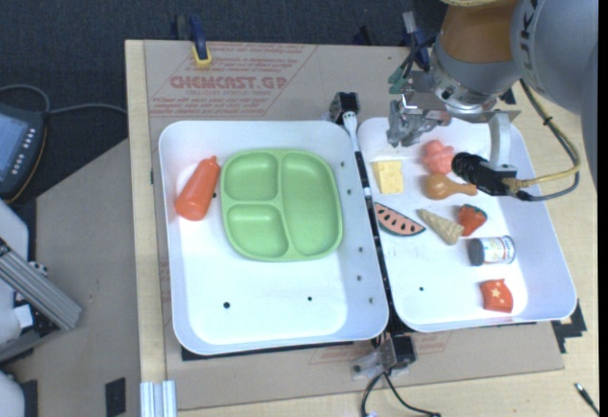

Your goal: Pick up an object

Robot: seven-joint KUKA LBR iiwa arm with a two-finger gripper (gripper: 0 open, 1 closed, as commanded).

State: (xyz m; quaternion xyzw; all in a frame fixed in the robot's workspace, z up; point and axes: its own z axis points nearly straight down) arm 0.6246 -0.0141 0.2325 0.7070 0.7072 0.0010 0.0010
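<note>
Left bin [190, 292]: green divided plate [282, 203], orange bottle [197, 188]. Right bin [541, 282]: cheese [388, 176], watermelon slice [397, 219]. Hand [408, 123] over upper right bin; grip state indeterminate.

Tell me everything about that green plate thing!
The green plate is a light green tray with rounded corners, looking like smooth plastic. It has three sections: two smaller ones on the view's left, one above the other, and a long one on the right. It lies flat in the left white bin, slightly turned. An orange bottle-like toy lies right beside its left edge; whether they touch is unclear.
</note>
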